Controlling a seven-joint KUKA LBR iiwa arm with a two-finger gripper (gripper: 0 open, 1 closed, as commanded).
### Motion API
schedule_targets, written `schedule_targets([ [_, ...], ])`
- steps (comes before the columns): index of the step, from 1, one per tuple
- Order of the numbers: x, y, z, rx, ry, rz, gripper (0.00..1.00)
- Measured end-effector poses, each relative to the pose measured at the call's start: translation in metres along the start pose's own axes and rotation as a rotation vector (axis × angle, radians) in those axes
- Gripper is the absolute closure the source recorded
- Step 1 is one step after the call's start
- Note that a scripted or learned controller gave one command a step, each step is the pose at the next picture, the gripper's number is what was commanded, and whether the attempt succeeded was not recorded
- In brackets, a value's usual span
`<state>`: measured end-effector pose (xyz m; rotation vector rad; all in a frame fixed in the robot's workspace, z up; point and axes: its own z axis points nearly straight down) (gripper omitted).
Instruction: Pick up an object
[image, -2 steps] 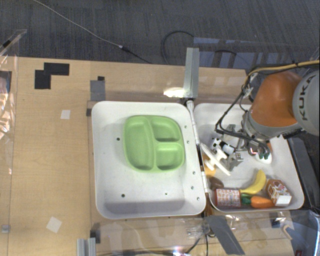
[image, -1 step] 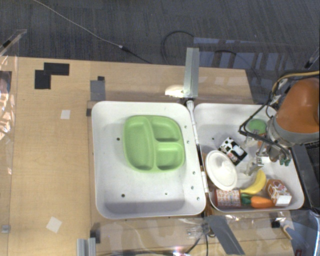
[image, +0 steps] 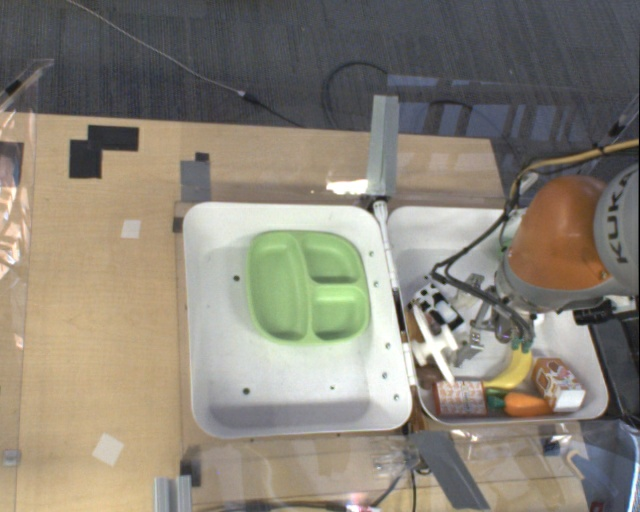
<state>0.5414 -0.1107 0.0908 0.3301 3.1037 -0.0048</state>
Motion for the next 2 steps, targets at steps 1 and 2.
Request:
schedule_targets([
  [1, -0.013, -0.076, -0.028, 0.000, 0.010, -0.168, 0.00],
  [2, -0.014, 0.003, -0.004, 0.004, -0.013, -0.246, 0.00],
])
